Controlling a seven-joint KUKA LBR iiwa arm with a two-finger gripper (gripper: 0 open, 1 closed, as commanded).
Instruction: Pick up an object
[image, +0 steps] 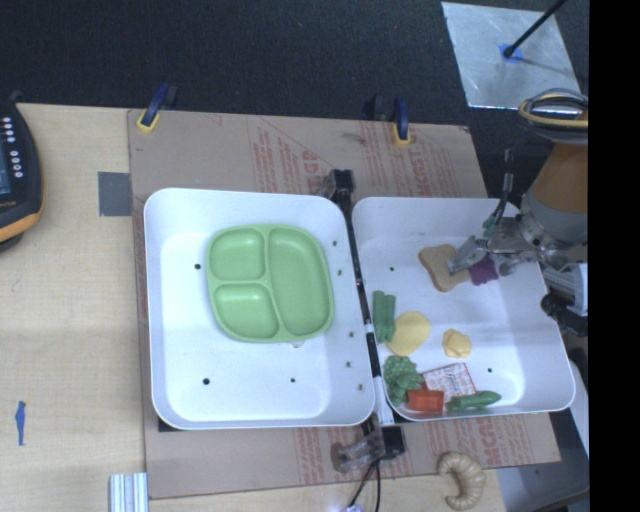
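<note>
My gripper (470, 258) reaches in from the right and sits low over the upper part of the right bin (530, 330). A small purple object (484, 271) lies right against its lower side. A tan bread-shaped piece (438, 266) rests just left of the gripper's tip, touching or nearly touching it. Further down the bin are a yellow lemon (410, 331), a small yellow piece (457, 343), a green vegetable strip (383, 306), a broccoli (401, 374), a red-and-white packet (448, 380), a red piece (425, 401) and a green bean pod (474, 402).
The left bin (180, 350) holds a green divided plate (270, 281). A croissant (462, 478) lies on the cardboard in front of the right bin. Clamps (400, 120) hold the cardboard's far edge. A black pendant (15, 170) sits at far left.
</note>
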